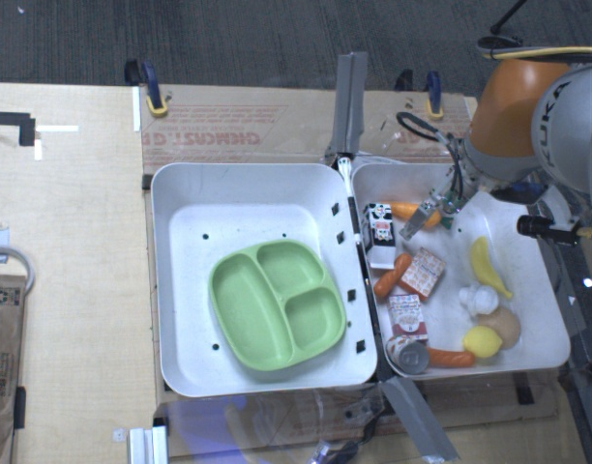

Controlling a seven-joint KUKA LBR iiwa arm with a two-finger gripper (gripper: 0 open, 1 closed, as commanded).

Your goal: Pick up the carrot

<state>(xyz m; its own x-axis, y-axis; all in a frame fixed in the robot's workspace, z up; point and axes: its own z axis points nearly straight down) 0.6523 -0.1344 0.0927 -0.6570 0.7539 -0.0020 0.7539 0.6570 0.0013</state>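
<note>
The right bin (543, 288) holds three orange carrots. One carrot (404, 209) lies near the bin's back left corner, and my gripper (427, 220) is down right at its right end, touching or nearly touching it. A second carrot (391, 275) lies slanted by the bin's left wall. The third carrot (450, 360) rests at the front edge. The arm's orange band (514, 104) hangs over the bin's back right.
Around the carrots lie a black-and-white carton (379, 226), two red-and-white cartons (424, 274) (405, 315), a can (409, 357), a banana (488, 267), a lemon (481, 341) and a white lump (480, 301). The left bin (180, 220) holds a green divided plate (277, 304).
</note>
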